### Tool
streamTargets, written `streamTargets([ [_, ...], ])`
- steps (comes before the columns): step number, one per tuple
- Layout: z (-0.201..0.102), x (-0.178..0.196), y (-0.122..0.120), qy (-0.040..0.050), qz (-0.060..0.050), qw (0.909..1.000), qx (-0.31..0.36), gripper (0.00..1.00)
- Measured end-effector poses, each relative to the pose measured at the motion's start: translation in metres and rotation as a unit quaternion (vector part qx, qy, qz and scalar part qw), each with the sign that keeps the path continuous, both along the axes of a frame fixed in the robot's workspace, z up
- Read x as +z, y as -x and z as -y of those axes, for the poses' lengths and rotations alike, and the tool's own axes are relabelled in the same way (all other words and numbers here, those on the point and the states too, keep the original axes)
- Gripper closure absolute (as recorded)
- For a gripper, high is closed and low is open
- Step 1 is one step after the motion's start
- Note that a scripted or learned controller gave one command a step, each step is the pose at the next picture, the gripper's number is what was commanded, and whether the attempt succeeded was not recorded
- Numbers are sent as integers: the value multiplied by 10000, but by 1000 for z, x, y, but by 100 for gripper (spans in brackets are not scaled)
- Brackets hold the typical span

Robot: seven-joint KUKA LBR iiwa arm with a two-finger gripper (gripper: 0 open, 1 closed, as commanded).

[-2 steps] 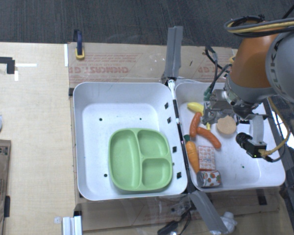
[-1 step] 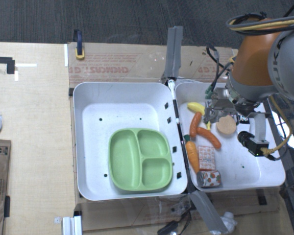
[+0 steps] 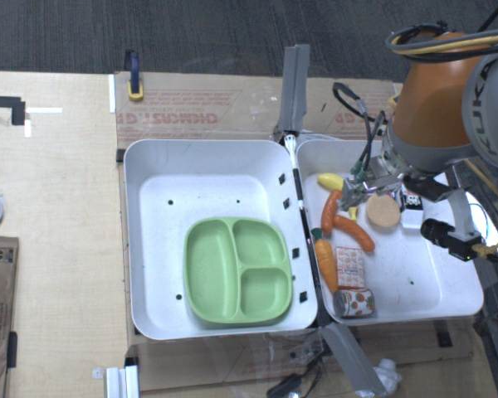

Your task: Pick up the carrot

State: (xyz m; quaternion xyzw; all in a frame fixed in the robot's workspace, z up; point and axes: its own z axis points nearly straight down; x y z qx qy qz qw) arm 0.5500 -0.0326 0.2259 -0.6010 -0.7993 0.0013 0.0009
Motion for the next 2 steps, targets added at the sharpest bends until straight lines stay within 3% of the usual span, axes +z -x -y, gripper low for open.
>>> streamTargets([
  [1, 7, 18, -22, 0, 15, 9844, 1761, 100],
  [2, -7, -10, 18, -8, 5, 9708, 2400, 100],
])
